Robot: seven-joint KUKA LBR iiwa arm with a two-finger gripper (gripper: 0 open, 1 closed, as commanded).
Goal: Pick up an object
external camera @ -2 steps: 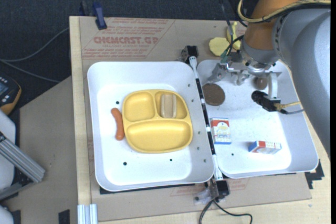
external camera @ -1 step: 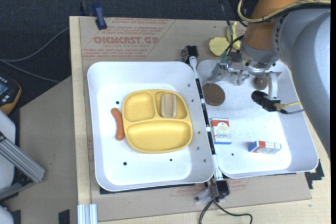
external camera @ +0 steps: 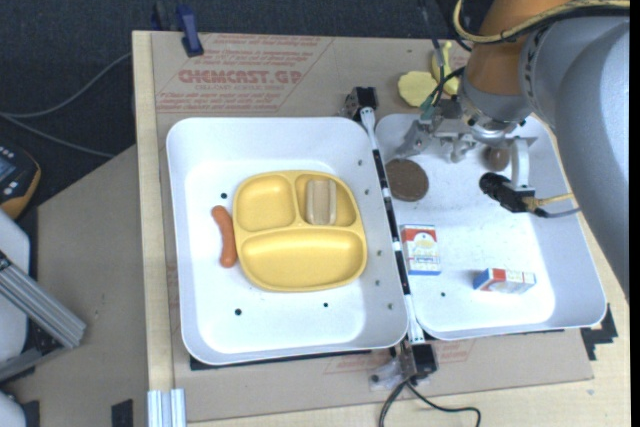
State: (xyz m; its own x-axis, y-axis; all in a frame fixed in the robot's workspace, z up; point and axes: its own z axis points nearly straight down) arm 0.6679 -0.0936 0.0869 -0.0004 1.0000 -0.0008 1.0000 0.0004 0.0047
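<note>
Arm (external camera: pixel 560 65) lowered, pincer (external camera: pixel 470 140) seemingly down.

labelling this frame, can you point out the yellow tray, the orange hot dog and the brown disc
yellow tray (external camera: pixel 300 255): camera view, floor of its large front compartment
orange hot dog (external camera: pixel 226 235): camera view, middle of its length
brown disc (external camera: pixel 407 180): camera view, centre of its top face
</note>
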